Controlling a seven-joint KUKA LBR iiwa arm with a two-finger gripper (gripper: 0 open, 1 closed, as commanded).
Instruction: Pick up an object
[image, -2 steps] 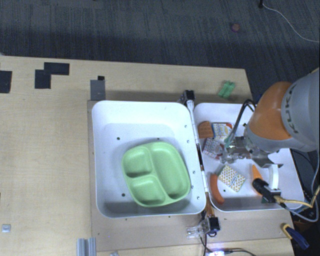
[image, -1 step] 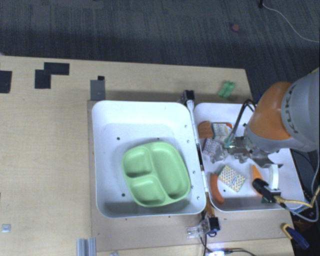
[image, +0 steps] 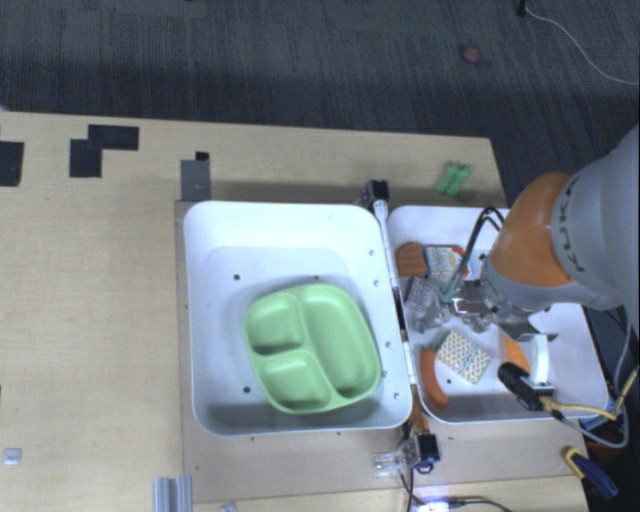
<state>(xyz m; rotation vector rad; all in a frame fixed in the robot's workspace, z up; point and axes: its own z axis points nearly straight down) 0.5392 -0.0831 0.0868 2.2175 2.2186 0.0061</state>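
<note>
My gripper (image: 457, 303) hangs low over the middle of the right bin (image: 570, 330), with the grey arm and its orange band coming in from the right. Directly at its tip lies a crinkled silvery wrapper (image: 421, 300). Just below it sits a yellow patterned square packet (image: 465, 355), tilted. A brown object (image: 410, 259) and a small printed packet (image: 441, 262) lie at the bin's far left. An orange object (image: 429, 372) rests against the near left wall, and another orange piece (image: 515, 352) shows under the wrist.
The left bin (image: 215, 300) holds a pale green divided plate (image: 312, 346), lying slightly turned. A green item (image: 453, 179) lies on the bench beyond the right bin. The divider between the bins runs close to the gripper's left.
</note>
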